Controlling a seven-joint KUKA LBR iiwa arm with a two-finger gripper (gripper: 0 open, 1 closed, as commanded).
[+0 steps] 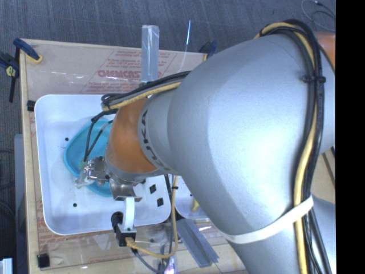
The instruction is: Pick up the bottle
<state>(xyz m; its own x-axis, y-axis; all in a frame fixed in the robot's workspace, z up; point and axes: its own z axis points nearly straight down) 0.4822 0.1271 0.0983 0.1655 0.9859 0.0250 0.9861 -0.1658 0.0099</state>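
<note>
The end effector (91, 173) is down inside the left bin (48, 153), at the tip of the wrist below the orange band (128, 144). Whether it is spread or closed cannot be told: the metal parts at its tip are small and tangled with cables, and nothing can be made out between them. Directly under and just to the left of the end effector lies a blue, see-through curved thing (80, 150) flat on the bin floor; it is hard to say if this is the bottle, since the wrist hides much of it. It seems to touch or nearly touch the tip.

Judging by this, the reach into the bin is done and the arm (239, 147) is at grasp height, but a hold is not confirmed and no lift has begun. What is left is to close on the blue thing, if it is the target, and raise it clear of the bin.

Beyond the end effector, at the far side, an upright clear tube (150, 53) stands on the tabletop (68, 67).
</note>
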